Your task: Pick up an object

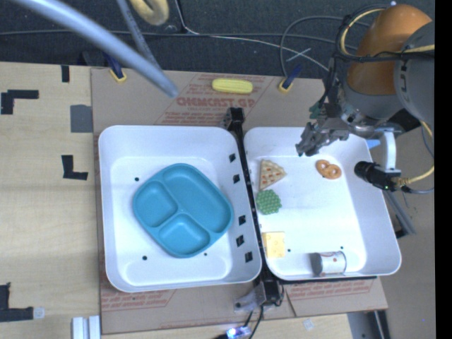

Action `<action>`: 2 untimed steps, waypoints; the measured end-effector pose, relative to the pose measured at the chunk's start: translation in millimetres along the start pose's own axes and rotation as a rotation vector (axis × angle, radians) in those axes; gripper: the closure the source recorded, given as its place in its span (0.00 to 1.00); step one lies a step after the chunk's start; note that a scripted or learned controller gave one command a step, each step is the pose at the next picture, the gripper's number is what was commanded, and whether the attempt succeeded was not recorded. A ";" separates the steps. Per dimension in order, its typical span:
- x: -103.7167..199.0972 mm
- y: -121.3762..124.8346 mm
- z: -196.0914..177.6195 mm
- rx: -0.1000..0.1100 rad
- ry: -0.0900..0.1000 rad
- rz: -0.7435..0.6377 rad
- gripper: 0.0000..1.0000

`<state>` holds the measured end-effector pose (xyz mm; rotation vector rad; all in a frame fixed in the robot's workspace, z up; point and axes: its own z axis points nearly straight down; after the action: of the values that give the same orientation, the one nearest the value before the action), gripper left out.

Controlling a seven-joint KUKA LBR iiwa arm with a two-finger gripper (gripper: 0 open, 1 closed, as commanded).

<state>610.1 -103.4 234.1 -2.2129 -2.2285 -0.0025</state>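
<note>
**A:** Where is the pincer (pixel 308 145) sitting right now?

**B:** It is hanging over the far part of the right bin (pixel 367 210), near its back wall. Nothing is showing between its tips, and whether it is released or clenched I cannot tell; the dark metal is blurring together from this angle.

**A:** So which object is it going for?

**B:** My guess is the pretzel (pixel 328 169). It is lying on the bin floor just beside the pincer, toward the arm's side and a little nearer the camera, not touching it. The waffle wedge (pixel 271 172) is lying near on the other side, close to the divider, with the green cluster (pixel 268 202) just beneath it in the view.

**A:** How should the reach be done well?

**B:** I am thinking it needs to centre over the pretzel first, then drop straight, since the piece is flat and low; a slanted approach is likely to push it along the smooth floor. The tips should be straddling it, reaching right down to the floor before closing.

**A:** And the rest?

**B:** The yellow square (pixel 274 244) and the small can (pixel 328 263) are lying well apart, at the near end. The blue tray (pixel 182 209) is sitting in the left bin (pixel 113 189).
</note>
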 end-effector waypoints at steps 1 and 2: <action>51.9 4.1 11.2 0.003 -0.001 0.002 1.00; 116.8 3.2 13.3 0.002 0.000 -0.001 1.00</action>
<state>612.4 13.5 221.0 -2.2110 -2.2280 -0.0001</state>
